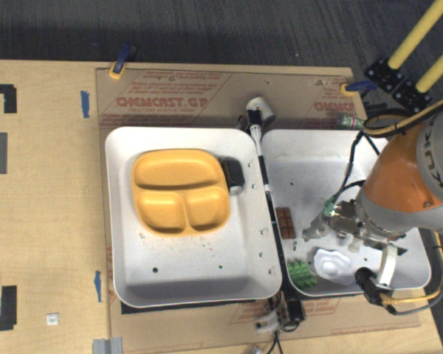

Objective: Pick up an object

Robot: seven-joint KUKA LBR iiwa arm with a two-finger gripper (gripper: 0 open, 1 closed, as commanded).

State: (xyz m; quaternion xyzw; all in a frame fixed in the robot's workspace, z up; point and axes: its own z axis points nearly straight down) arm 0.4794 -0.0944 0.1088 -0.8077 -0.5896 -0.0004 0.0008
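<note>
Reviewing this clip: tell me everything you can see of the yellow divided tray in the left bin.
The yellow divided tray looks like smooth, slightly glossy plastic with rounded corners. It has three compartments: one long one across the far side and two smaller ones side by side nearer the camera. It appears to lie bottom up, its compartments bulging upward, in the far half of the left bin. A small dark object sits against its right edge. The gripper is away from it, over the right bin.

One camera watches me from above the bench (44, 198), fixed, looking down at a slant. It sits far enough back to take in both white bins, the left bin (125, 220) and the right bin (303, 161), side by side. My arm (410, 175) enters from its right.
</note>
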